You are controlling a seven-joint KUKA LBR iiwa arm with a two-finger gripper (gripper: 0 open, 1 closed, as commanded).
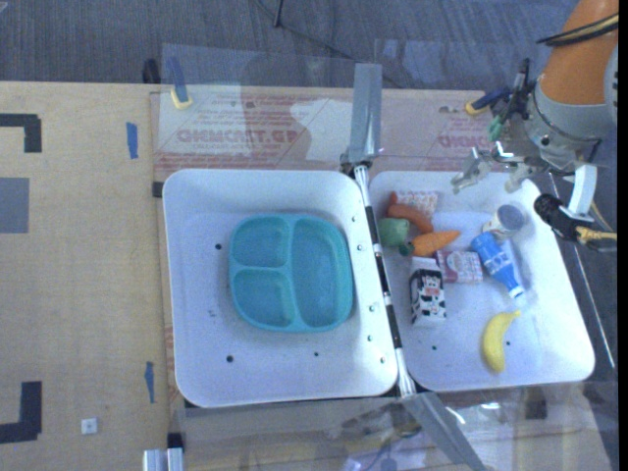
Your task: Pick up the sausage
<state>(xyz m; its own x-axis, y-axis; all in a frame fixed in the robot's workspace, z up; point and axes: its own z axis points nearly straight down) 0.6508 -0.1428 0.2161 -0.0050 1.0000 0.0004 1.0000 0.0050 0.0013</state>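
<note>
The sausage point(408, 213) is a short reddish-brown link lying near the back left corner of the right bin point(569, 361). It rests between a white speckled packet point(418, 200) and an orange carrot point(433, 242). My gripper point(494, 167) hangs over the back edge of the right bin, to the right of the sausage and apart from it. Its fingers point(469, 174) are spread open with nothing between them.
The right bin also holds a green piece point(394, 231), a cow-patterned carton point(427, 295), a small pink packet point(461, 266), a blue bottle point(497, 262), a grey cup point(510, 216) and a banana point(497, 340). A teal divided plate point(291, 271) lies in the left bin point(186, 361).
</note>
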